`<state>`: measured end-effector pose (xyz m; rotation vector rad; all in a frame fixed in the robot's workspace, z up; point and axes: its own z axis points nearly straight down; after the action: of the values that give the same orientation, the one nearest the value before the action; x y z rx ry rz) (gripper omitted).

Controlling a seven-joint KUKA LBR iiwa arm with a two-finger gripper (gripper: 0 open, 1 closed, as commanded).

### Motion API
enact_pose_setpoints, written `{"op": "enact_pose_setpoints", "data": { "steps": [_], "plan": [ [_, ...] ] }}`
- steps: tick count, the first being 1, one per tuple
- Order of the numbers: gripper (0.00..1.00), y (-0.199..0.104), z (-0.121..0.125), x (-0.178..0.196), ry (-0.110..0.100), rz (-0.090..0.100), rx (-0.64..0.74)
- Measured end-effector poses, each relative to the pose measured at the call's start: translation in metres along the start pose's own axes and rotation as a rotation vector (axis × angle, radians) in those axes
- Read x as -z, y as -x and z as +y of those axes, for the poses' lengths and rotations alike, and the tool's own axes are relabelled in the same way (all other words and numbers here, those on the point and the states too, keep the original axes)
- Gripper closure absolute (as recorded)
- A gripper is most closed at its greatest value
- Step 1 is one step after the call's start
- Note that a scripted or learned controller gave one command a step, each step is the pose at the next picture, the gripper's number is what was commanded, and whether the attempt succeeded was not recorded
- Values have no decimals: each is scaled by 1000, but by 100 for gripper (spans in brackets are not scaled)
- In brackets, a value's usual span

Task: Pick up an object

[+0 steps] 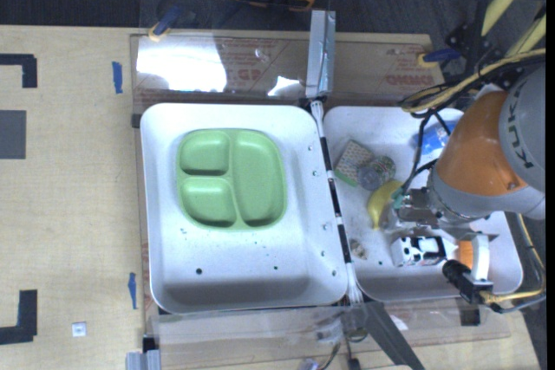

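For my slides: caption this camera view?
KUKA arm reaches into right bin near a banana; green tray fills left bin.

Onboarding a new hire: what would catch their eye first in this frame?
Likely the green divided plate, alone in the left bin. Next, the arm's orange band at right, over the right bin, where a yellow banana-like item lies among small clutter under the wrist.

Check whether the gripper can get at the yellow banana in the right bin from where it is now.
Probably yes: the gripper hangs right beside the banana, whose top lies uncovered; only the patterned packet crowds its far end.
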<state>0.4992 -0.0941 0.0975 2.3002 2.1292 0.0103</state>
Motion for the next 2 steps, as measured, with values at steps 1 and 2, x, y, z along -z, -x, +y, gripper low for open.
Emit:
{"op": "enact_pose_setpoints", "data": {
  "steps": [1,2],
  "plan": [
    [100,0,0,9,1,-1,-2],
    [0,0,0,9,1,0,-2]
  ]
}}
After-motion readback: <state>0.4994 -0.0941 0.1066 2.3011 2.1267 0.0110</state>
